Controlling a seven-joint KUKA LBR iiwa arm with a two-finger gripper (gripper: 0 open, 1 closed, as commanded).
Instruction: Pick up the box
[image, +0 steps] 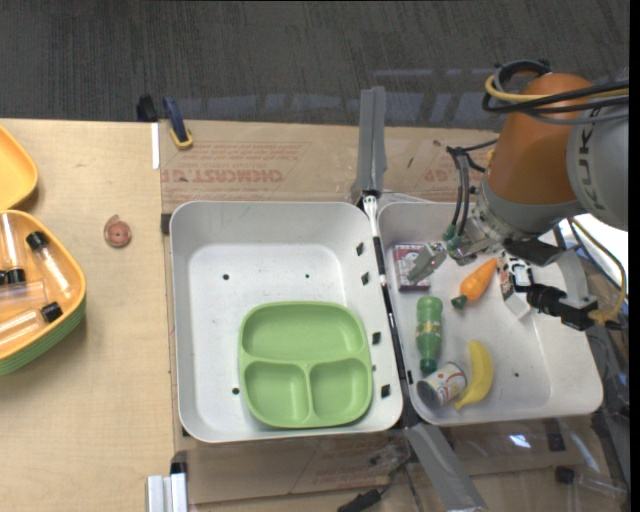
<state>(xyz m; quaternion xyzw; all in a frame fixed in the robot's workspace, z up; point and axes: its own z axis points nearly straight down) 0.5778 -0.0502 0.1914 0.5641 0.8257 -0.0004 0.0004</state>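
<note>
The box (406, 266) is small, white and purple, and lies flat near the back left corner of the right bin (560, 395). My gripper (432, 260) hangs low over the box's right edge, reaching in from the grey and orange arm (535, 150) at the upper right. Part of the box's right side is hidden under the gripper. Nothing is visibly lifted off the bin floor.
The right bin also holds an orange carrot (475, 283), a green bottle (428, 332), a banana (479, 373) and a small can (443, 385). A green divided plate (305, 362) lies in the left bin (200, 300). A yellow tray (40, 290) sits at the far left.
</note>
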